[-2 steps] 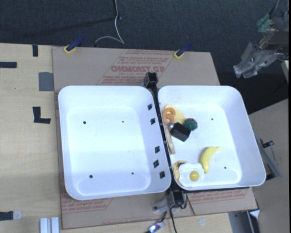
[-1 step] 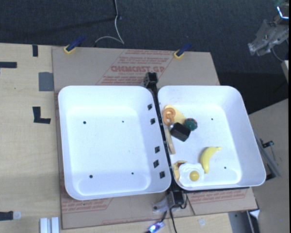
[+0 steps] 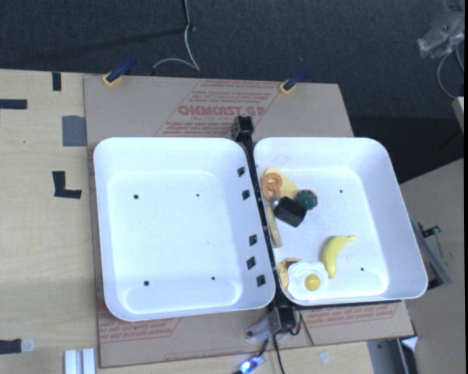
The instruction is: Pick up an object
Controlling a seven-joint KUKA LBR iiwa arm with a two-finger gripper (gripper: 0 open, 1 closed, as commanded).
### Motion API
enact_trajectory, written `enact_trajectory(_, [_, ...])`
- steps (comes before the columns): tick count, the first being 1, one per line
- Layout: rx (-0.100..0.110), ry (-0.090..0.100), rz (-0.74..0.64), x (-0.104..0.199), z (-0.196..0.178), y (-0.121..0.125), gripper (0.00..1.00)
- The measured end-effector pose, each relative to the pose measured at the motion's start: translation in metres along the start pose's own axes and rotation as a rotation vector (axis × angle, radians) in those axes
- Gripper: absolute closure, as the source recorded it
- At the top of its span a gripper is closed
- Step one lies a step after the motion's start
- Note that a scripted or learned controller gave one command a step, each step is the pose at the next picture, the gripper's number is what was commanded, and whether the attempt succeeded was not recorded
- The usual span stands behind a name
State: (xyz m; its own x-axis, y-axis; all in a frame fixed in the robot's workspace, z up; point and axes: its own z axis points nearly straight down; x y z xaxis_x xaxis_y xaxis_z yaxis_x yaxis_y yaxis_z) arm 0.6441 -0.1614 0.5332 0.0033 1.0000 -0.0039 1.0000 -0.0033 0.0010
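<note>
The right bin (image 3: 374, 170) holds several small items near its left wall. A yellow banana (image 3: 335, 252) lies toward the front middle. A white fried egg with a yellow yolk (image 3: 308, 280) sits at the front left corner. A black block (image 3: 289, 211) rests beside a dark green round piece (image 3: 307, 200). An orange ring-shaped item (image 3: 273, 184) lies behind them, and a thin tan stick (image 3: 272, 228) runs along the left wall. A grey part of the arm (image 3: 443, 31) shows at the top right, far from the bins.
The left bin (image 3: 117, 178) stands beside the right one, joined by black clips (image 3: 252, 240) along the shared wall. Both rest on a cardboard sheet (image 3: 218, 107) held by blue and yellow clamps (image 3: 118, 72). A cable (image 3: 189, 29) runs down from the back.
</note>
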Motion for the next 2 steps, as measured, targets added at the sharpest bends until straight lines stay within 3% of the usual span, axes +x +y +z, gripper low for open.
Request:
enact_trajectory(1, [0.000, 0.000, 0.000, -0.0628, -0.0005, 0.0251, 1.00])
enact_trajectory(2, [0.001, 0.001, -0.004, -0.0618, -0.0013, 0.0247, 1.00])
